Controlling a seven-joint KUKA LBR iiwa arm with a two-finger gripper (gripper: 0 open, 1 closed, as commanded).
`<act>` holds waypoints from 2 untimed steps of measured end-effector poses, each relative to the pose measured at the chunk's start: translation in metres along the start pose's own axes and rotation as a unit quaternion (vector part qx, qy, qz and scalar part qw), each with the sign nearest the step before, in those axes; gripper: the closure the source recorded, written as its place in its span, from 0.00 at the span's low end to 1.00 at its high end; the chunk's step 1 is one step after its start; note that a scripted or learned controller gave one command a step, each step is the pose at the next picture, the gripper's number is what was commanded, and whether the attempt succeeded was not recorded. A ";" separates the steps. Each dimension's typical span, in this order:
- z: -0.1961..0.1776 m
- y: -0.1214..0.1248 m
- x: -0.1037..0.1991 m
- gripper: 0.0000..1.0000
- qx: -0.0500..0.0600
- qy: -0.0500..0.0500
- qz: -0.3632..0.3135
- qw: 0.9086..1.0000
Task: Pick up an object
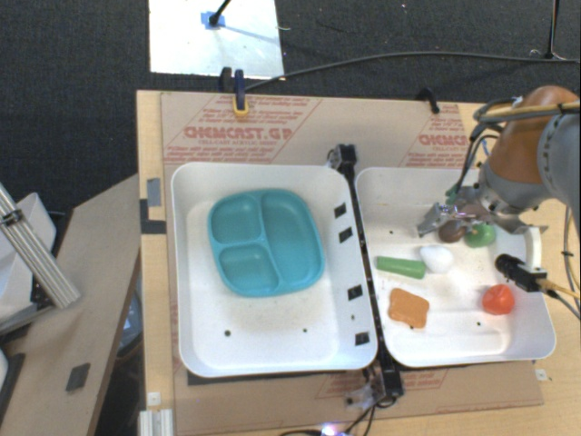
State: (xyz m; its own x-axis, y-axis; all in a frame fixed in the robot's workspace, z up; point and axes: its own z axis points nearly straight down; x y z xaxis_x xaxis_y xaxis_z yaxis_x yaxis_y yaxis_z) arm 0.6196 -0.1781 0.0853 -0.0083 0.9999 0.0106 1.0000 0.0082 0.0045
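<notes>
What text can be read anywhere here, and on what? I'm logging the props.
"CHEMCAST GP", red, repeated at a slant on the brown sheet under both bins; clearest above the left bin.
Same print near the right bin, partly cut off.
Smaller lines beneath are too blurred to read.

A teal divided tray (266, 242) with 3 compartments lies in the left white bin (195, 334), toward its far half. The bench (300, 121) under both bins is a brown board printed with red lettering. A blue and yellow clamp (238, 92) grips its far edge. Beyond it, a white sheet (182, 25) lies on dark carpet (73, 80).
</notes>
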 end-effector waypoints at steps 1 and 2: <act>0.000 0.002 0.004 0.00 0.001 -0.003 0.000 1.000; -0.011 0.003 0.002 1.00 -0.001 -0.005 0.000 1.000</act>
State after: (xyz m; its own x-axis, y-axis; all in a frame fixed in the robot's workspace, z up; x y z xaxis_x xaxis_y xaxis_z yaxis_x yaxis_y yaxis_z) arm 0.6222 -0.1765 0.0966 -0.0090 1.0000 0.0008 0.9999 0.0090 0.0063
